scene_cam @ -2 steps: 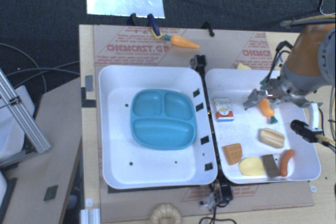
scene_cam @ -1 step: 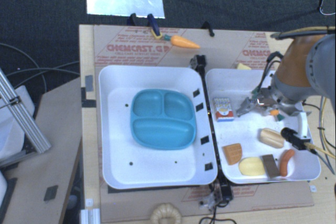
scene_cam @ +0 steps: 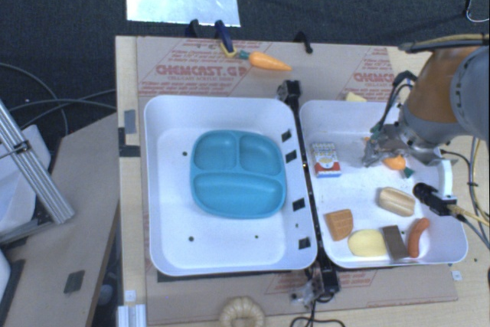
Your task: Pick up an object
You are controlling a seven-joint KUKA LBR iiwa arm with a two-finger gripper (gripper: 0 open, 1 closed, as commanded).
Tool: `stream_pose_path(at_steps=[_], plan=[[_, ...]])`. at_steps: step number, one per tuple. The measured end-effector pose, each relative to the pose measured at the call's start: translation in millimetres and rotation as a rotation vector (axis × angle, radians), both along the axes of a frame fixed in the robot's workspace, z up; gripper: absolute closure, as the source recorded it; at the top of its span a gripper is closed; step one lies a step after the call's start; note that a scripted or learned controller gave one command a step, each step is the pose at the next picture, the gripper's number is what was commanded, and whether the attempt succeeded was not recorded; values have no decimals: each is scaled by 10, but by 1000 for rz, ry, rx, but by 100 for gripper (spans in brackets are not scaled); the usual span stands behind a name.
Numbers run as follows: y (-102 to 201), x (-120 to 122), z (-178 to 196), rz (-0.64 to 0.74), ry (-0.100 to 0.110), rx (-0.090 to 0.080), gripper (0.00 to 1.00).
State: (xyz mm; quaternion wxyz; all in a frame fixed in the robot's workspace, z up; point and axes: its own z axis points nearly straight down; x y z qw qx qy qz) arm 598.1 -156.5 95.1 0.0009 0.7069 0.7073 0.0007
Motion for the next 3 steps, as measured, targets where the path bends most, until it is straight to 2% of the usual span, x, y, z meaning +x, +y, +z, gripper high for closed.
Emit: stream_pose_path(at_steps=[2, 3], plan=[[-50, 110, 1258, 4, -6, -2, 100], [-50, 120, 1300, 4, -2, 0, 100]])
